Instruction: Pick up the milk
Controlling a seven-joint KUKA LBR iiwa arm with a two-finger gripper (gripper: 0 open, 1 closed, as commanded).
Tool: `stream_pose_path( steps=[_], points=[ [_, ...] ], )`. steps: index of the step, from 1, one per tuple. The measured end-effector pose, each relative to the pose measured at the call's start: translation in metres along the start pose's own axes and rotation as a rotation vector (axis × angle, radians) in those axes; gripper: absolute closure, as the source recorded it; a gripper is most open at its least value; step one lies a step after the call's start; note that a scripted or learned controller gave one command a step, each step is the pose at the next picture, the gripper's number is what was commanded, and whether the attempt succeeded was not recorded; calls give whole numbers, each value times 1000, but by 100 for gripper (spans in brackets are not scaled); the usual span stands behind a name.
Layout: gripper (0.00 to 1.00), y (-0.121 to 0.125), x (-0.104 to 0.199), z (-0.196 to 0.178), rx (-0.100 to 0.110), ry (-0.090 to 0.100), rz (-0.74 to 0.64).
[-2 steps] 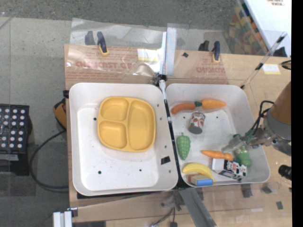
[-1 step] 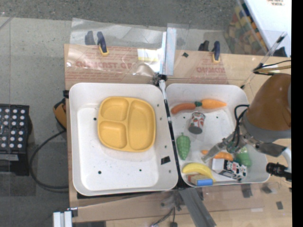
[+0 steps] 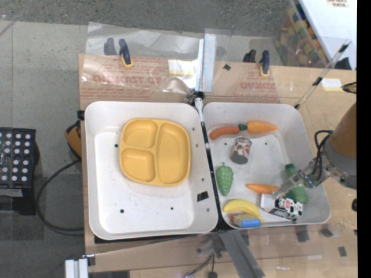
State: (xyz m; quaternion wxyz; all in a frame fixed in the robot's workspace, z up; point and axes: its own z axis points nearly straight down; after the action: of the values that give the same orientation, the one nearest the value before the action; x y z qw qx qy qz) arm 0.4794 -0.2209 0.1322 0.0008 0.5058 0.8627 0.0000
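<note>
Robotics lab bench: plywood top [image 3: 324,97], two white bins [image 3: 93,155] of toy food, blue clamps [image 3: 124,51] pinning plastic sheet, loose cables [image 3: 52,184], concrete floor.

You see the arm [image 3: 348,149] as a rounded orange-brown shell above a grey wrist collar, with a dark cable looping beside it and a small metallic gripper [image 3: 301,181] at its tip.

The milk [image 3: 288,206] sits in the right bin [image 3: 307,126], down near its front right corner. It's a small white carton with black cow patches and a touch of red, lying on its side, tilted on the bin floor. Its right end sits close to the bin's front right wall, beside a green item.
</note>
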Motion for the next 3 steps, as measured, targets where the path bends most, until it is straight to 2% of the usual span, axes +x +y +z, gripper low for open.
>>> stream_pose_path(
  steps=[1,2,3],
  points=[
    [0,33,61,10,3,3,-32],
    [0,2,6,-3,3,1,88],
    [0,37,67,23,3,3,86]
  ],
)
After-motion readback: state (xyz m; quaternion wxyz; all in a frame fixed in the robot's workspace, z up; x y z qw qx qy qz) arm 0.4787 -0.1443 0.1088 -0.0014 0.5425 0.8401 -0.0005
